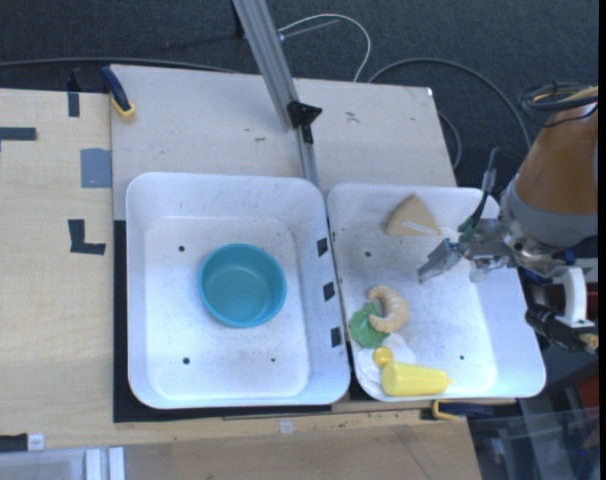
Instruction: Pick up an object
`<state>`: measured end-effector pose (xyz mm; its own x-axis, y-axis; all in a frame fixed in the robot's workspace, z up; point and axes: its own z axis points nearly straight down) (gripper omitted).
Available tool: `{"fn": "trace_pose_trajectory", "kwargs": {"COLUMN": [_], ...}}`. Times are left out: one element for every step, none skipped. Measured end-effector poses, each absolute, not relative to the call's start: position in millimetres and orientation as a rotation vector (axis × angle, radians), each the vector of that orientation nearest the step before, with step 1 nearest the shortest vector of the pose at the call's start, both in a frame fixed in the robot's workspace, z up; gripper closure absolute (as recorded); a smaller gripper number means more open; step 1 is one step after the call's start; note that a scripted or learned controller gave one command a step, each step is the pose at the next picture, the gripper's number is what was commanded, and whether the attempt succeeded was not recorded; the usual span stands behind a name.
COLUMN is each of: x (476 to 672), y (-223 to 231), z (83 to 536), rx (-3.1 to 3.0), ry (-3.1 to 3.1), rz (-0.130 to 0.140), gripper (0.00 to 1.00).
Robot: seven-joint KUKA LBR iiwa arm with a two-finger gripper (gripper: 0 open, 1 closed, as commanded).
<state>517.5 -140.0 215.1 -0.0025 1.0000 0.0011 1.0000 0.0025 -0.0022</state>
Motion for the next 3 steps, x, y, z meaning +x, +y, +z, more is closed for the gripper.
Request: {"fn": "trace_pose_trajectory", "kwargs": {"x": [517.6, 511.3, 510.8], "y": [-140, -139, -142], "z": [215, 170, 107], "rx": [-2.217, -2.217, -2.216], "ry": [-2.223, -2.218, -2.216], "rz": [0.001, 0.007, 0.008], "gripper": [0.0, 0.0, 0.0]}}
